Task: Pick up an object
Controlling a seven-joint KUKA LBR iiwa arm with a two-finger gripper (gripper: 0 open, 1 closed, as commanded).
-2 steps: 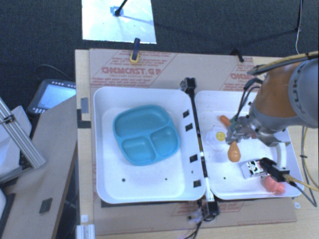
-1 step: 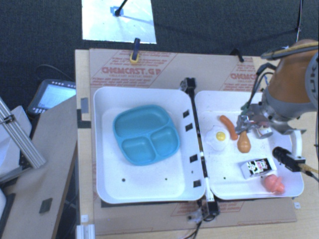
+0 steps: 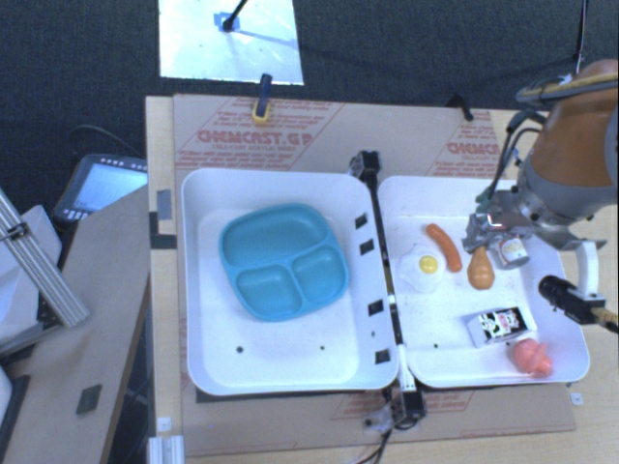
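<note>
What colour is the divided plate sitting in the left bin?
The plastic divided plate with three compartments is light blue, seen best in the camera view.

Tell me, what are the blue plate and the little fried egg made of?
The blue plate looks like moulded plastic with a smooth, slightly matte finish: one even colour, rounded corners, three pressed-in compartments. The fried egg seems a toy, probably plastic or rubber: flat white with a solid yellow dome. It is too small to tell which.

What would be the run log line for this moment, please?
gripper: above right bin, over orange toy | grasp: none seen | left bin: blue tray
</note>
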